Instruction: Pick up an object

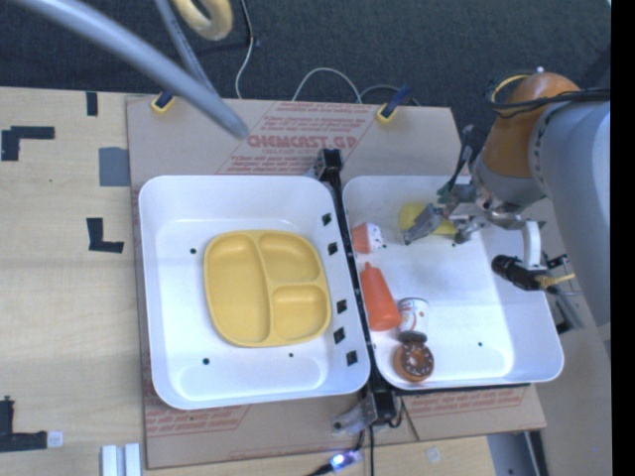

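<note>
We're at the approach step: gripper (pixel 434 223), jaws spread, hangs by the yellow object (pixel 414 211) in the right bin (pixel 516 360); next we'd need to lower & close.

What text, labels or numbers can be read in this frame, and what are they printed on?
"CHEMCAST G.P.", in red, on the brown board under the two bins; the last letters are unsure.
More red print around it and along the board's near edge is too blurred to read.
The small can in the right bin bears a label, illegible.
</note>
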### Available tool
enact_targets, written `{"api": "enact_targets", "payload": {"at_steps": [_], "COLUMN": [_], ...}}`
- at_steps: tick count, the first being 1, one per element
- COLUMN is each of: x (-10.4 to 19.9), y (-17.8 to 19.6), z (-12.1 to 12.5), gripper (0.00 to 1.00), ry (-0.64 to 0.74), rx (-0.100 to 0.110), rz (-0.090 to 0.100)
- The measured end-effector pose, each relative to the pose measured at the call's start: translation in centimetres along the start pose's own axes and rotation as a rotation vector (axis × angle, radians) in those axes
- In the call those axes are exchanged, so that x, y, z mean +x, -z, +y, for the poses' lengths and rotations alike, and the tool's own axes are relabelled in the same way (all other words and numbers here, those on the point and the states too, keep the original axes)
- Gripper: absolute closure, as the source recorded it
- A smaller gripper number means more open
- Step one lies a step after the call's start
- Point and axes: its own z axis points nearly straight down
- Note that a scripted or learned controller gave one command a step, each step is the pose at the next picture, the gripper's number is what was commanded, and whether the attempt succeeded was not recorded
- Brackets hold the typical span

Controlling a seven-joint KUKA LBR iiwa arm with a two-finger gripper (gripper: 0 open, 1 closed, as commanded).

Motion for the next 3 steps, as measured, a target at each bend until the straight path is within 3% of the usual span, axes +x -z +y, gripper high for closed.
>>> {"api": "enact_targets", "payload": {"at_steps": [1, 2, 3], "x": [0.0, 0.1, 0.2], "y": [1.2, 7.5, 12.5], "z": [0.0, 0.4, 0.5], "gripper": [1.00, 1.00, 1.00], "ry": [0.002, -0.002, -0.002], "rx": [0.003, -0.013, -0.012], "rz": [-0.001, 0.000, 0.000]}}
